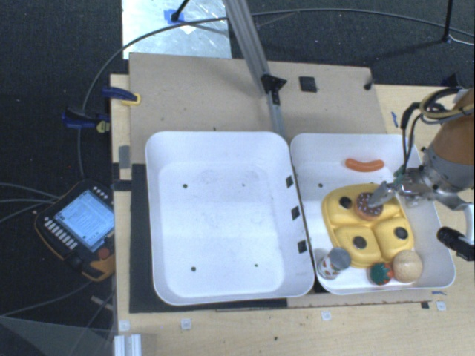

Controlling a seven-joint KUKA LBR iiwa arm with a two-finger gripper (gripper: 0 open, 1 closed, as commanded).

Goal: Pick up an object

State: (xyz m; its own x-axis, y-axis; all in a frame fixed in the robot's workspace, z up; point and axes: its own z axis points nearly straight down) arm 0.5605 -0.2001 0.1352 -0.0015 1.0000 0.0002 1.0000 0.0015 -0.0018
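While the arm (449,150) reaches in from the right, grey with an orange band, its gripper (380,196) sits low over the right bin (315,150), tip right at the yellow tray (367,225) near that bin's middle. Whether the claw is released or clenched can't be told from this angle. Yellow tray has dark round holes in its cups; a small brownish round piece (367,206) sits in the top cup, just beside or touching the gripper tip, contact unclear. An orange sausage-shaped object (364,165) lies near the far edge of the right bin, apart from the tray. A beige ball (407,265) rests at the near right corner, touching the tray's edge. A small green ball (380,274) is just left of it along the near edge. A grey and white object (333,262) sits at the near left corner, against the tray. The left bin (171,154) is white with a few small dark holes. Both bins sit side by side on the bench (193,95). A handheld pendant with a lit blue screen (82,225) lies on the dark floor off the bench's left edge.
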